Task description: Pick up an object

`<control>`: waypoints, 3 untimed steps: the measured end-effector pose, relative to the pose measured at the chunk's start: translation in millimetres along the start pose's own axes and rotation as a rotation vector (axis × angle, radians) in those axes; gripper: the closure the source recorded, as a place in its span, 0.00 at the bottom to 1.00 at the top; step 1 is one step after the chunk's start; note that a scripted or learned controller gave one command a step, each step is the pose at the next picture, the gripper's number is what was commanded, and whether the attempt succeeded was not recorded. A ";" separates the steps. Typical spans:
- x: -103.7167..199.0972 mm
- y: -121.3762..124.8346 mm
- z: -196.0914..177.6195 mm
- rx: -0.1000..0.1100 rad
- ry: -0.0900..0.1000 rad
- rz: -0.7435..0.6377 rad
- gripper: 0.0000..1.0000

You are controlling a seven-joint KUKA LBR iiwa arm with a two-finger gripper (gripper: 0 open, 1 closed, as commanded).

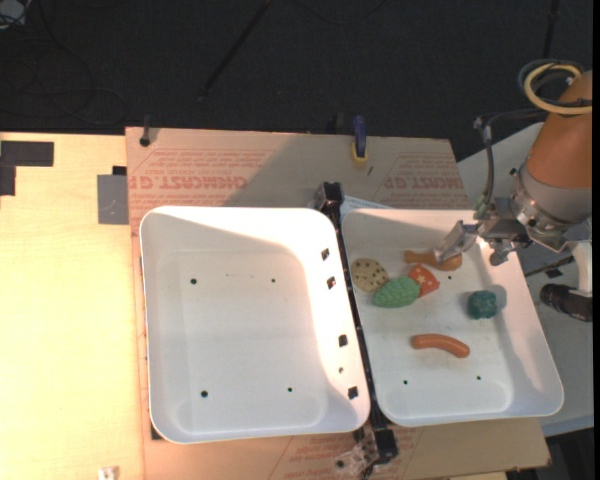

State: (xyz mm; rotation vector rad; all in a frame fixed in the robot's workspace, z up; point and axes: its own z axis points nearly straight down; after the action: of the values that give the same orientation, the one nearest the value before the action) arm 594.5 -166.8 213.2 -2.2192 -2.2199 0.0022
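Reaching in over the far rim of the right bin (540, 388), the arm puts you at real risk of a bad pick: the objects are bunched together, and a descent here could knock one aside or nip two at once. Take the green lumpy toy (396, 292) as your landmark. A brown speckled disc (369, 272) lies touching its far-left side, a small red piece (425, 282) sits against its right, and an orange-tan piece (423, 257) lies just beyond that, right below the gripper (477, 240). A teal lump (485, 303) sits well to the right of the green toy, and an orange sausage-shaped piece (440, 344) lies nearer the camera, apart from everything. Those two loners are your safer targets; the cluster invites a glancing contact or a slip off a rounded surface.

Your arm comes in from the right with the orange band (560, 158) above the wrist, the wrist tilted so the tool end points down and toward the green toy. You cannot tell from this angle whether the gripper is spread or closed, and nothing is visibly held. The left bin (180, 408) beside the green toy's bin carries no objects.
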 end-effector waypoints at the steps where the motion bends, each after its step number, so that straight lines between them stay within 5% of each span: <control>1: 4.6 -5.0 100.0 -0.022 -0.006 0.000 0.00; 2: -6.4 -0.8 109.3 -0.010 -0.004 0.000 0.00; 3: 63.4 10.5 -15.0 -0.015 0.000 -0.006 0.00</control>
State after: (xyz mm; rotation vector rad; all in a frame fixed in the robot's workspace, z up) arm 605.1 -103.4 228.2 -2.2195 -2.2345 -0.0145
